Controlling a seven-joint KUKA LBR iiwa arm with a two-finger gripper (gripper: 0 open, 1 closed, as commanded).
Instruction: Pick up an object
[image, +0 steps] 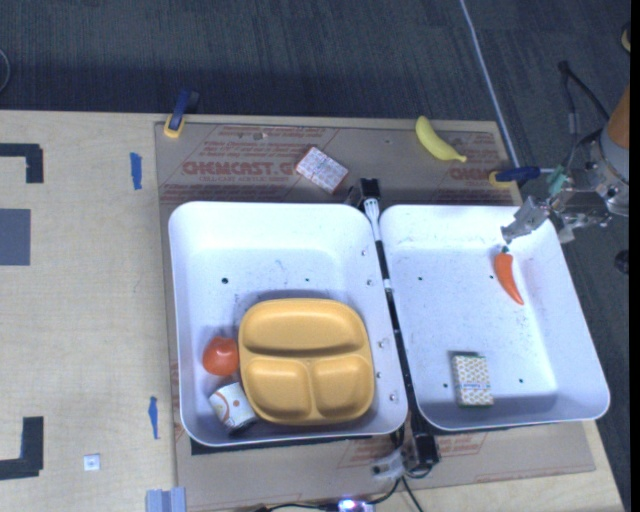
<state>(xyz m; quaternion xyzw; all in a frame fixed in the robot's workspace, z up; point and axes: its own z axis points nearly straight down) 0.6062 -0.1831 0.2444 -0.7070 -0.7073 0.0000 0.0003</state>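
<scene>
Camera view has the tool (512, 232) at the right white bin's (575, 330) far rim; can't tell its state. The small orange carrot-shaped toy (509, 277) lies just below it, long axis running toward the near edge.

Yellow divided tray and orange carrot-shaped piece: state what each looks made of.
Yellow divided tray: likely moulded plastic, smooth, with soft highlights on its rounded rims. Orange carrot-shaped piece: probably a plastic toy, uniformly coloured; too small to confirm.

A yellow banana (438, 140) and a patterned packet (321, 169) lie behind the bins.
</scene>
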